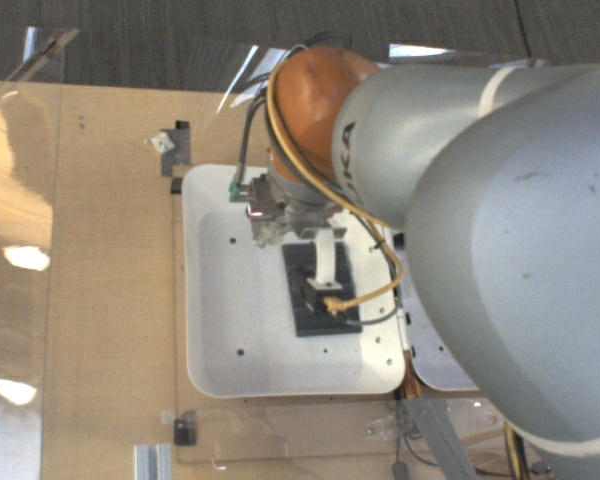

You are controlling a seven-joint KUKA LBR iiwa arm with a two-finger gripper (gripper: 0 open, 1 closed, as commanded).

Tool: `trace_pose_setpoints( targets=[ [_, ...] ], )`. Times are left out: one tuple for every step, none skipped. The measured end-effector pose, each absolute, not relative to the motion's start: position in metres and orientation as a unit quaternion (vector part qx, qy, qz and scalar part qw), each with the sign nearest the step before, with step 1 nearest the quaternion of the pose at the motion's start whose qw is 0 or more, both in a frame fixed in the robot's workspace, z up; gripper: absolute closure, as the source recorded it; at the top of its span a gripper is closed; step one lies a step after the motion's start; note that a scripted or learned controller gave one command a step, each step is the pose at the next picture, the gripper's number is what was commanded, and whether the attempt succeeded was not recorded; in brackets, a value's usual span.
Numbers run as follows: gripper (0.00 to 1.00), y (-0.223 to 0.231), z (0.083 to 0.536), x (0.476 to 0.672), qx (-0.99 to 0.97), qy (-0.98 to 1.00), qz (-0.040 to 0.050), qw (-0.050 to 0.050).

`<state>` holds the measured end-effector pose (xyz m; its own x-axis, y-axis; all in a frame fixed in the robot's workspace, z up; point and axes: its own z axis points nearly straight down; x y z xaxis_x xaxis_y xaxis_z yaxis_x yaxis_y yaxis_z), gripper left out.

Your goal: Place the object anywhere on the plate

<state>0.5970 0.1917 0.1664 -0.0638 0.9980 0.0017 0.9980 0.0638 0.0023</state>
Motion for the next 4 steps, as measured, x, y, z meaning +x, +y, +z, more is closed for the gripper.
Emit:
trace_pose_setpoints(
  targets=[
    [1.00,0.206,0.175,0.667,0.323,0.946,0.0026,0.003],
    [1.00,0.235,0.147,0.591,0.134,0.991,0.0023,0.003],
    [1.00,0.236,0.134,0.501,0.313,0.950,0.0023,0.002],
    [1.00,0.197,0.132,0.489,0.147,0.989,0.0021,0.003]
  ],
)
